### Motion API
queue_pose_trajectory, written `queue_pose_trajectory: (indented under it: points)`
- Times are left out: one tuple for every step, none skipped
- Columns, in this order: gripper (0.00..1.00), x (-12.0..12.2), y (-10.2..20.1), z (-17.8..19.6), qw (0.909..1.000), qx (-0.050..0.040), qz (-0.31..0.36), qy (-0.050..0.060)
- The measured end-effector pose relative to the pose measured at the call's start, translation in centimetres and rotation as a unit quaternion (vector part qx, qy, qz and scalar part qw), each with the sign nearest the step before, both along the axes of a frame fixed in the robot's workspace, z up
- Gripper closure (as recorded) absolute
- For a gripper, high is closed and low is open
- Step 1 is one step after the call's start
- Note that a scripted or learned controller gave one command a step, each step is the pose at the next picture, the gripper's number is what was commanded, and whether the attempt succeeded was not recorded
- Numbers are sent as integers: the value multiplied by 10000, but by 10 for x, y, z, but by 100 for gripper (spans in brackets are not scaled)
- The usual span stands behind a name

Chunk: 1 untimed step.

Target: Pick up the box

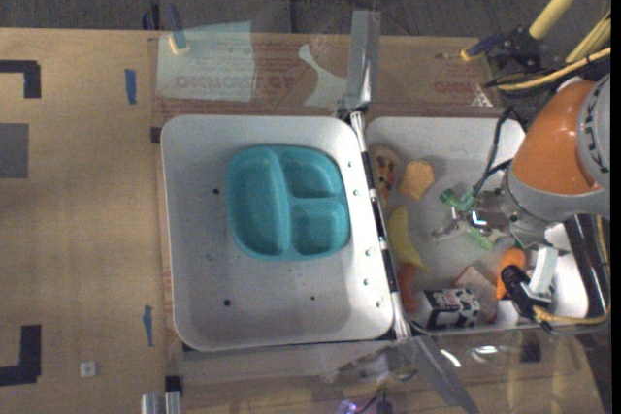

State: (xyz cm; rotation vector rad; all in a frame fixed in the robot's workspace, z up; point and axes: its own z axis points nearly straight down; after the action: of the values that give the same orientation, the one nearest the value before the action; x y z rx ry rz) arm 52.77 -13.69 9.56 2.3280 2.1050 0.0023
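Observation:
The box is small, black and white, and lies near the front edge of the right bin. My gripper hangs over the middle of that bin, behind the box and apart from it. It points left and is open, with nothing between its fingers. The grey arm with its orange band reaches in from the right.
Around the box lie a yellow banana, a red piece, a brown block and an orange carrot-like piece. An orange wedge sits further back. The left bin holds a teal divided plate.

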Motion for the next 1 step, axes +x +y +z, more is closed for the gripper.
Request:
queue_pose_trajectory:
  points:
    - [0,28,-36,111,9982,2,-603,12]
